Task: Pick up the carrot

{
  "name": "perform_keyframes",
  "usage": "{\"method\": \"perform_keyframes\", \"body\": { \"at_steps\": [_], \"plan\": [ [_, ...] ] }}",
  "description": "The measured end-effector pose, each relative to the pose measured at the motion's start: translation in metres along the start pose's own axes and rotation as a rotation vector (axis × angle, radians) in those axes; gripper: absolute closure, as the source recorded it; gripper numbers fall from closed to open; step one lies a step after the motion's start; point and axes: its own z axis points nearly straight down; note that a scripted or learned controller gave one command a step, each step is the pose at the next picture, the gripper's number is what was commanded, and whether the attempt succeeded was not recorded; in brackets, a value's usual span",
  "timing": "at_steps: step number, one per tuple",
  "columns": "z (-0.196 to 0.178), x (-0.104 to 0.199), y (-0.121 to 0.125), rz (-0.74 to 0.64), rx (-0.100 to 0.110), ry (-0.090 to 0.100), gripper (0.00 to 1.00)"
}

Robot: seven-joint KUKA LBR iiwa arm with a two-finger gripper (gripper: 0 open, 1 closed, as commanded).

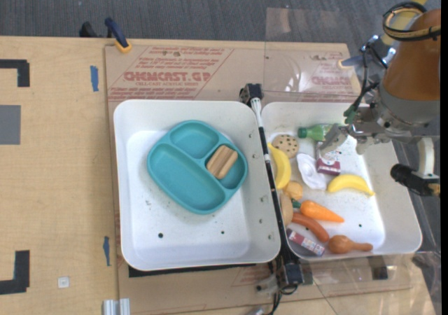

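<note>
A brown bench holds two white bins. The gripper hangs over the right bin, fingers spread, pinching nothing. The carrot lies lower down in that bin, apart from the gripper, below a yellow banana.

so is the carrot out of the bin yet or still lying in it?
Still in. The carrot lies flat on the floor of the right bin, among the other food items, while the gripper sits further back over the bin, apart from it.
</note>
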Motion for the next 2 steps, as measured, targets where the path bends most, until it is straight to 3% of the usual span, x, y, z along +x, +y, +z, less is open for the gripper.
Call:
{"method": "perform_keyframes", "body": {
  "at_steps": [1, 2],
  "plan": [
    [0.1122, 0.0093, -0.0810, -0.081, -0.008, -0.003, 0.00],
    [0.1153, 0.0143, -0.0818, -0.366, -0.022, -0.011, 0.00]
  ]
}}
